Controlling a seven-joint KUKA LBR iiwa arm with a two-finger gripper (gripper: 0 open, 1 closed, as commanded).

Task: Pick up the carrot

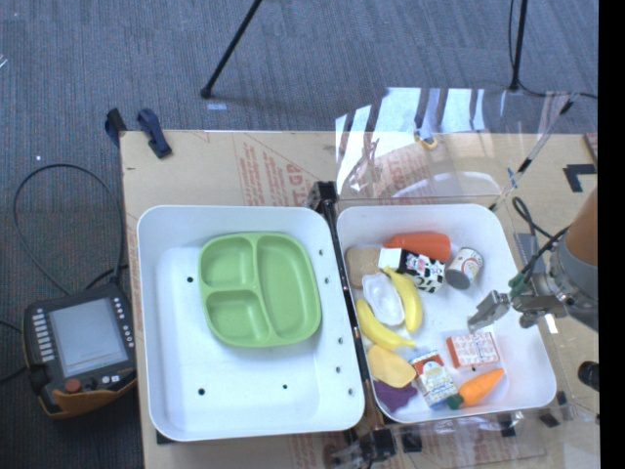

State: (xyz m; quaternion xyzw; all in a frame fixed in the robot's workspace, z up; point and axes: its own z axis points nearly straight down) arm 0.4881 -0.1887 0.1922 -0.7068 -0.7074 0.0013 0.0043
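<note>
Near the right bin's front corner: carrot (480,386) awaiting pickup.
It lies slanted, touching a small carton (435,377) and just below a red card (473,347). The gripper (490,308), fingers apart and holding nothing, hovers above; best descend aligned across the carrot's width, clear of the carton.

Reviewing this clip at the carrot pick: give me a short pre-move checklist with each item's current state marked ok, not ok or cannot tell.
1. Target located: ok. The carrot lies in the right bin, near its front right corner.
2. Gripper over the target: not ok. It sits above the bin's right side, farther back than the carrot.
3. Gripper free of any load: cannot tell.
4. Room around the carrot: not ok. The small carton lies against its green end and the red card is just behind it.
5. Carrot top unobstructed: ok. Nothing lies over it.
6. Green tray out of the way: ok, in the left bin.
</note>
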